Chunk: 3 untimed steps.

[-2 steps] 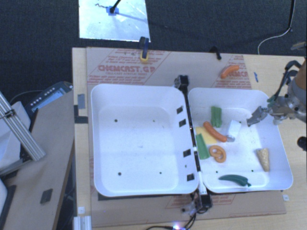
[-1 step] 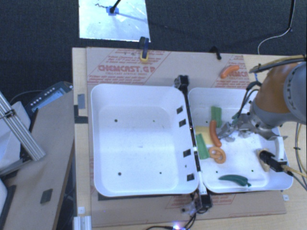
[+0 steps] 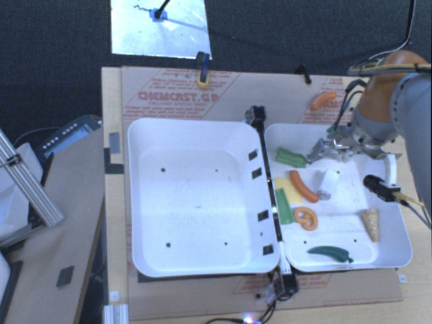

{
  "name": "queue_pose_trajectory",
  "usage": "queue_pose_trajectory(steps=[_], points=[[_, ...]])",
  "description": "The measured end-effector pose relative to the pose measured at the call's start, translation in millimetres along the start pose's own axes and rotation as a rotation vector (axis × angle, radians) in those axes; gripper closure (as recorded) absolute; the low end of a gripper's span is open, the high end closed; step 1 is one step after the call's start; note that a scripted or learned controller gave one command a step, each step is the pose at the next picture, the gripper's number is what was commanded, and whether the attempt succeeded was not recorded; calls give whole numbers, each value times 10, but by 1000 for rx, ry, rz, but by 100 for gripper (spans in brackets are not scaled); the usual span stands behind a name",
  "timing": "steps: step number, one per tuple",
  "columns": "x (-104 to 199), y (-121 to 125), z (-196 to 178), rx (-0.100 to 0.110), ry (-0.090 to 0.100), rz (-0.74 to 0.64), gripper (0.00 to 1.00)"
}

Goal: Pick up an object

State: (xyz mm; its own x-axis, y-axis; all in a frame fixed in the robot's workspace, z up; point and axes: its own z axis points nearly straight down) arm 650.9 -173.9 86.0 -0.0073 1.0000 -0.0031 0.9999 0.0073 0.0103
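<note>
Hovering over the right-hand shallow white bin [image 3: 388,252], the pincer [image 3: 322,150], its state untellable, is seen just right of a green pepper-shaped toy [image 3: 291,158].

I count two white bins [image 3: 196,130] on my surface; one green pepper [image 3: 290,157]; two orange sausages [image 3: 304,186], one of them outside the bins; one pretzel [image 3: 305,218]; one dark green chilli [image 3: 329,252]; one cone [image 3: 370,223]; one white cup [image 3: 329,180].
</note>
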Motion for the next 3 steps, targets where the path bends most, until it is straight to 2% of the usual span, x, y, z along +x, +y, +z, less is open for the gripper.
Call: queue_pose_trajectory(steps=[1, 2, 3], points=[[660, -1107, 5, 18, 8, 5, 0], [918, -303, -2, 2, 3, -2, 0], [893, -330, -106, 5, 3, 2, 100]])
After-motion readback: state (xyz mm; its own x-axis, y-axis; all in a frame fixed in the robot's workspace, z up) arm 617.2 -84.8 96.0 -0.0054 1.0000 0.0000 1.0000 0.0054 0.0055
